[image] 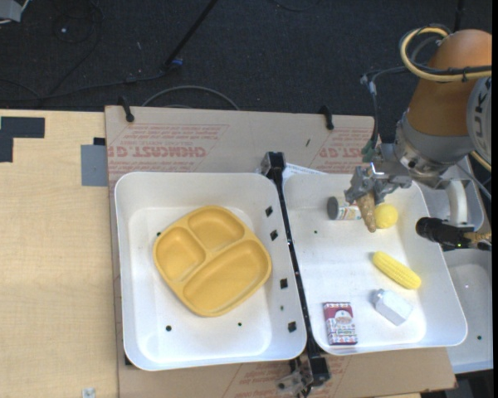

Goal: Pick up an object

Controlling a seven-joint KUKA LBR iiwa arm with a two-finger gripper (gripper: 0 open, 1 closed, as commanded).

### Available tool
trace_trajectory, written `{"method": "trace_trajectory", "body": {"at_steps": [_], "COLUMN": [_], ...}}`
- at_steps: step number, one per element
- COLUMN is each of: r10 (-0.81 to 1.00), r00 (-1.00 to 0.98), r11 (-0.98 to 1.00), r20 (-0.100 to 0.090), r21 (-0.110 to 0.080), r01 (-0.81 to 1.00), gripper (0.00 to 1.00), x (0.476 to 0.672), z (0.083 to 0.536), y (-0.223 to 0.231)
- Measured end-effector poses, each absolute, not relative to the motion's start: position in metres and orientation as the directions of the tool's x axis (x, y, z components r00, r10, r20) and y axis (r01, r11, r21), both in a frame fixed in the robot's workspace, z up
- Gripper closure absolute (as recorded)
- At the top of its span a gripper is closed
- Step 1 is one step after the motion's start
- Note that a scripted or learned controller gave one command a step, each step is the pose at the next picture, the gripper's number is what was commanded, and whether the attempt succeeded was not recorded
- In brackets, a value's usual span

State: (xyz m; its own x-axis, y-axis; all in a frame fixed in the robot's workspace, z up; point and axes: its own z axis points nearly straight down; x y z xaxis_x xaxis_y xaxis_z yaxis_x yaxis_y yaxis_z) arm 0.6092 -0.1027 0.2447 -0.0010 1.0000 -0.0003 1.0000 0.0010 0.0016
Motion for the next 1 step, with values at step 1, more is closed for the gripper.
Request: {"method": "trace_trajectory", "body": {"at_steps": [1], "r10": [1.000], "r00": [-0.004], "r11": [0.004], "r20": [0.002], "r21": [-0.004], "r01": [1.000], "gripper": [1.00], "x": [0.5888], "z": [0.2499], "y": [-0.0589]}}
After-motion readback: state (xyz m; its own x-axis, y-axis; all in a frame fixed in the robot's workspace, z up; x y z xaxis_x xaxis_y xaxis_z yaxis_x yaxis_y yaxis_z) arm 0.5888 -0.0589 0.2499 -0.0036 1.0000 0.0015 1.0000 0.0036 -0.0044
